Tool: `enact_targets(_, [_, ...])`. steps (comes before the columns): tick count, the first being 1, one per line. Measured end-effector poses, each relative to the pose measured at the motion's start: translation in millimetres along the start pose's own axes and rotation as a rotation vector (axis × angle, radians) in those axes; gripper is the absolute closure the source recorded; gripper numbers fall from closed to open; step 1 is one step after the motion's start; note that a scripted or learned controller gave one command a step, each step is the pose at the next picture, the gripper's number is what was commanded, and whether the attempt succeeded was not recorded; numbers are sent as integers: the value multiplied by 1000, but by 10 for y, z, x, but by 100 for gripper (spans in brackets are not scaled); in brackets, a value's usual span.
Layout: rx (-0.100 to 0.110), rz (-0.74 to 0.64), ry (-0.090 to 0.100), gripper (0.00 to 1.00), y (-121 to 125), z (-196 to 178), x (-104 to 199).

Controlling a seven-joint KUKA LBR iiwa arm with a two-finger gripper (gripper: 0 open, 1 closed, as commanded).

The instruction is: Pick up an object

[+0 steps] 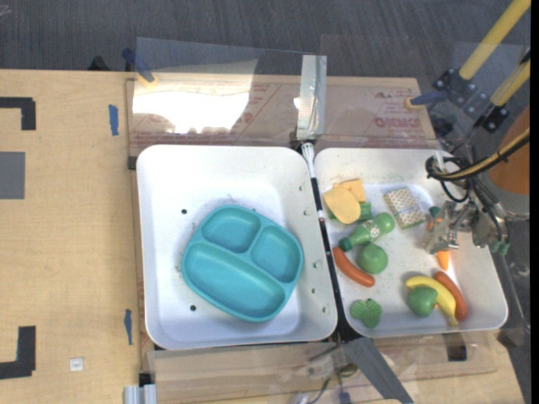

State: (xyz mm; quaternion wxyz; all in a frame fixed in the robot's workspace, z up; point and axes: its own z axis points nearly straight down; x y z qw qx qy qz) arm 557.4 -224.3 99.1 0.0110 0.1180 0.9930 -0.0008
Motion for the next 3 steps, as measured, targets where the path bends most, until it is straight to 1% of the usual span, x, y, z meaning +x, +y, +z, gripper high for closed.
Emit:
enact_targets(1, [0,0,2,0,1,9,5])
enact_targets(2, [0,0,-4,100,0,-88,-15])
enact_targets(3, [0,0,-2,0,2,-82,-12])
